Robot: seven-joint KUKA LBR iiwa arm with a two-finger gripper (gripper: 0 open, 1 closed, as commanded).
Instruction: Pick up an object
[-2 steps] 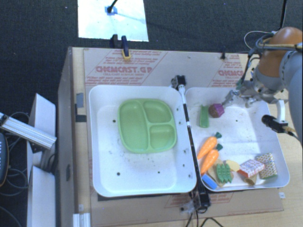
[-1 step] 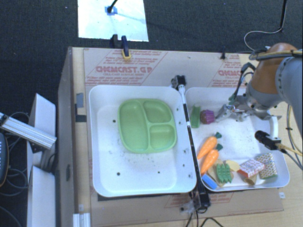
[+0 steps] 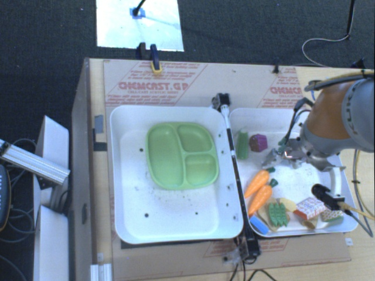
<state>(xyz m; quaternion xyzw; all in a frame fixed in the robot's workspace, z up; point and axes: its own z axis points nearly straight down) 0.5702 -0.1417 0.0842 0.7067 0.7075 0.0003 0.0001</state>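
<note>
The gripper point(image 3: 285, 155) hangs low over the right bin point(image 3: 275, 117), just right of a purple block point(image 3: 258, 142); whether it grips anything I cannot tell. Two carrots point(image 3: 258, 191) lie below it. A green tray point(image 3: 181, 156) sits in the left bin point(image 3: 132, 215).

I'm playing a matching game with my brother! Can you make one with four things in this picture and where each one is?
Things:
1. green divided plate
2. purple toy
3. two carrots
4. gripper

Places:
A. lying side by side in the right bin, near the divider
B. in the left bin
C. over the right bin, right of the purple toy
D. near the far wall of the right bin, beside a green vegetable

Pairs: 1-B, 2-D, 3-A, 4-C
</note>
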